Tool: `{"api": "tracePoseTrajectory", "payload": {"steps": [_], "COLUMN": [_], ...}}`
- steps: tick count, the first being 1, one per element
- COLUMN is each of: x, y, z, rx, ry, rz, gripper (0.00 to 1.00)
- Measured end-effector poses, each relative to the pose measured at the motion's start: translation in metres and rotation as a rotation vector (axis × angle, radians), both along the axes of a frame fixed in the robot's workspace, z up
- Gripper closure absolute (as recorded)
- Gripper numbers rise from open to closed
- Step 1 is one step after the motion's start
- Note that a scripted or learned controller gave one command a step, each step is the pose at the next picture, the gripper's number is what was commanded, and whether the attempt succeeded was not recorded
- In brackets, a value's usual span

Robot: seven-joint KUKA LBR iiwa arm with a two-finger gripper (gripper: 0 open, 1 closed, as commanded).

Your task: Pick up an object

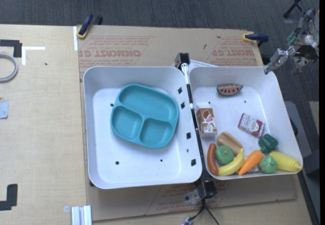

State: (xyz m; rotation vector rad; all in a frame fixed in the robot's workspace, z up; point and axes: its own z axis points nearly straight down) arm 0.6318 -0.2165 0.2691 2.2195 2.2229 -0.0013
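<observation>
My gripper [274,61] is at 2 o'clock, outside the right bin [284,102]; whether it is wide or narrow I cannot tell. It holds nothing. The toys lie in this bin: one watermelon slice [229,88], two small boxes [206,120] [251,124], one hot dog [229,141], one sausage [212,158], one banana [231,165], one carrot [250,162], one corn [284,161], three green pieces. The left bin [101,158] has one teal tray [145,116].
</observation>
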Motion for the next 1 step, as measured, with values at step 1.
{"api": "tracePoseTrajectory", "payload": {"steps": [1], "x": [-0.0574], "y": [0.0589], "z": [-0.1645], "rx": [0.000], "ry": [0.001], "rz": [-0.122], "gripper": [0.00]}}
